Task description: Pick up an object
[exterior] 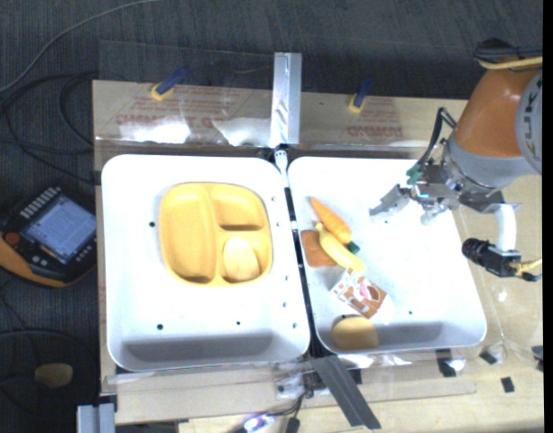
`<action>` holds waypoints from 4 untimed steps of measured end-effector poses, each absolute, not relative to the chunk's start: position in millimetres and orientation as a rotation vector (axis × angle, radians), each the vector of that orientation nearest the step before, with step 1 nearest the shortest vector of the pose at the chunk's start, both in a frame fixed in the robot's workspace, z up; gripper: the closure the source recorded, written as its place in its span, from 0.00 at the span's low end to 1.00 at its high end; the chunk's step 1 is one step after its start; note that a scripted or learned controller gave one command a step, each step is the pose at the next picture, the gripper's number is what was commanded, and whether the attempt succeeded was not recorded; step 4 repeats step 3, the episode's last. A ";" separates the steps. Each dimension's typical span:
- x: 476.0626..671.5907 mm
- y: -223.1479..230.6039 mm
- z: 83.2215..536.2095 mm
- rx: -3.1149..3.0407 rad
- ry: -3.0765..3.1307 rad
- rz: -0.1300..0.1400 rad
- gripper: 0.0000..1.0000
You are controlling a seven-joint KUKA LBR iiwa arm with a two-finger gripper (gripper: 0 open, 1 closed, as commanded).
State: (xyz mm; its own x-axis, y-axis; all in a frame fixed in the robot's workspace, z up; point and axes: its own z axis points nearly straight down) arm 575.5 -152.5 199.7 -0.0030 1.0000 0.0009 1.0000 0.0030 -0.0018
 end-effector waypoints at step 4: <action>610.7 -60.6 218.3 -1.868 -2.525 0.001 1.00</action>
